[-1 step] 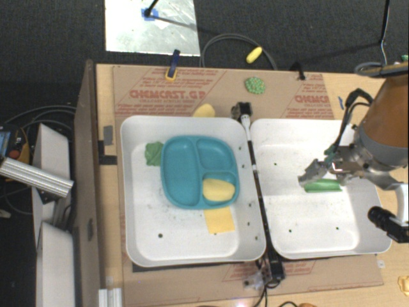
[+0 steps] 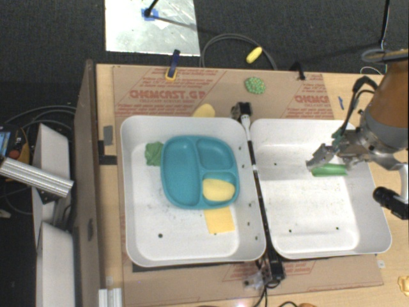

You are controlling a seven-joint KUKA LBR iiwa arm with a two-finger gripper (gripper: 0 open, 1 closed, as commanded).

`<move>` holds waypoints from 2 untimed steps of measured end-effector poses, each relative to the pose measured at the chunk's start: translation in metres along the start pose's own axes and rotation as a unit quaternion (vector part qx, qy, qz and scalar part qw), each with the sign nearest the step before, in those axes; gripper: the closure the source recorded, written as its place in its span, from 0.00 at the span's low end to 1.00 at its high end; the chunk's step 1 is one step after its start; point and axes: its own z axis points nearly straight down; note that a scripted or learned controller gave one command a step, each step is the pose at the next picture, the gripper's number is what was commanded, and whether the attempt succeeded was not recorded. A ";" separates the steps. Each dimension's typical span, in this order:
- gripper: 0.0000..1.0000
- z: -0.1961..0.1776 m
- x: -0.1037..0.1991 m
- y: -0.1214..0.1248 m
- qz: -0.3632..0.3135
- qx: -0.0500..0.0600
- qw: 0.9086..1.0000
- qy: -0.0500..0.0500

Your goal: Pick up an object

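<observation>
Gripper [image 2: 321, 161] sits low over the right bin [image 2: 319, 235], by its far right part. Fingers' state: cannot tell. A green object [image 2: 330, 169] lies directly beneath the fingers. Left of them, the left bin [image 2: 137, 235] holds a teal divided plate [image 2: 192, 171].

right bin [image 2: 307, 235]: open floor, obstructed only by gripper [image 2: 321, 161] over green object [image 2: 330, 169]. left bin [image 2: 137, 235]: crowded by teal divided plate [image 2: 185, 171], yellow slice [image 2: 220, 220].
</observation>
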 end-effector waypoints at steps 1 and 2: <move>0.00 0.072 -0.058 0.063 0.000 0.000 1.000 0.000; 0.00 0.133 -0.064 0.082 -0.002 0.002 1.000 0.001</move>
